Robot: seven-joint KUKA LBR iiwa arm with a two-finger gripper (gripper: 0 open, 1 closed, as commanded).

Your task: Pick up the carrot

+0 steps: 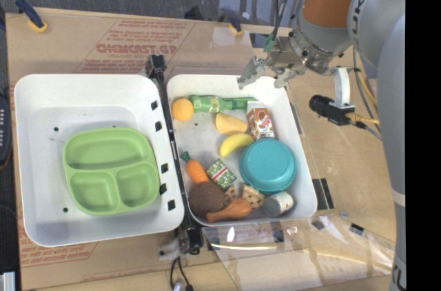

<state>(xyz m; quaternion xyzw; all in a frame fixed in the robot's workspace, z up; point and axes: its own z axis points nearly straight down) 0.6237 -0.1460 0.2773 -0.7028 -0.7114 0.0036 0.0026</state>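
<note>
Carrot [196,171] in right bin [298,145], near left wall, just beside brown ball [207,198]; long axis slanted. Gripper [265,72] above bin's far rim, fingers apart, nothing held. Carrot lies well apart, toward near-left

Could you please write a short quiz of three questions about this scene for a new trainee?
1. True or false: the carrot lies in the right bin.
2. Which item sits in the left bin? A) green divided tray B) teal bowl C) banana
3. Fill in: the tool hovers over the right bin's ____ rim.

Key: 1 true; 2 A; 3 far.
</note>
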